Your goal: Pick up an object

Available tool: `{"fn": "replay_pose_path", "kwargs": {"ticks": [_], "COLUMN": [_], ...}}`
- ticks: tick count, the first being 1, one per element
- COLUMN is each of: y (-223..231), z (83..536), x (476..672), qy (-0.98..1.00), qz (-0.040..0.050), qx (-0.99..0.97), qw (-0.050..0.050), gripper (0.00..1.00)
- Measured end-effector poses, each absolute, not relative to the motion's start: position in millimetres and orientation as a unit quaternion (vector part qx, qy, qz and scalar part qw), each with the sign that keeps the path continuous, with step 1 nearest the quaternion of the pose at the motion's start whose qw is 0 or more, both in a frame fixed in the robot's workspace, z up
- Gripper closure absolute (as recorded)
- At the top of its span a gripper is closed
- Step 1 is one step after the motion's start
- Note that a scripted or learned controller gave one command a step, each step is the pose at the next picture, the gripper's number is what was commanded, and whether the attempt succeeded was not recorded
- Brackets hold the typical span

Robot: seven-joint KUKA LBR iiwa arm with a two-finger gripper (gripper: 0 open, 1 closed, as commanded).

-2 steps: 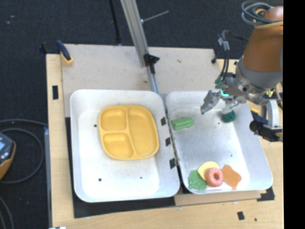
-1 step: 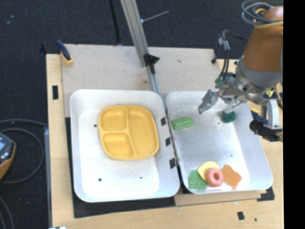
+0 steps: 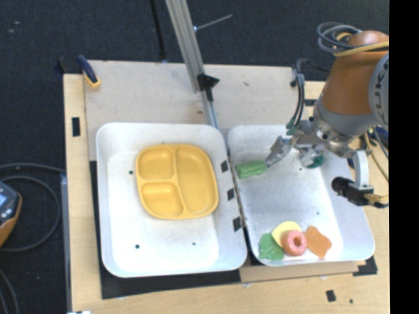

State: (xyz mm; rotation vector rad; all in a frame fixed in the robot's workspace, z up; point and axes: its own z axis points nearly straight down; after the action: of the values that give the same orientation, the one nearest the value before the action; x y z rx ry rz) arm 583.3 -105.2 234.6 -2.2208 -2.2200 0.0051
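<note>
wooden bench (image 3: 144, 93), white bins (image 3: 118, 195) (dark floor)

Grey arm with orange band, claw (image 3: 273, 154) low, angled leftward.

The right bin's (image 3: 340, 231) middle floor lies open, with toy food (image 3: 294, 242) apparently crowding its near edge.

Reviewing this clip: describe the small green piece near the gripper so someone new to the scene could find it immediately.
Start at the right bin, the one without the yellow divided plate. Along its left wall, near the far end, lies a short green cylinder, just off the gripper. Unlike the leafy green piece clustered with the pink donut at the near edge, it lies alone and is smooth and log-shaped.
</note>
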Motion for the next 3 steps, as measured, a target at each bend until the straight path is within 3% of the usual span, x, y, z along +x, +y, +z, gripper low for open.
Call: {"fn": "replay_pose_path", "kwargs": {"ticks": [2, 3], "y": [-109, -110], "z": [128, 142], "x": [590.5, 592.0], "qy": [-0.707, -0.705], "qz": [0.0012, -0.001], "qx": [-0.708, -0.709], "qw": [0.0, -0.002], "gripper": [0.0, 1.0]}}
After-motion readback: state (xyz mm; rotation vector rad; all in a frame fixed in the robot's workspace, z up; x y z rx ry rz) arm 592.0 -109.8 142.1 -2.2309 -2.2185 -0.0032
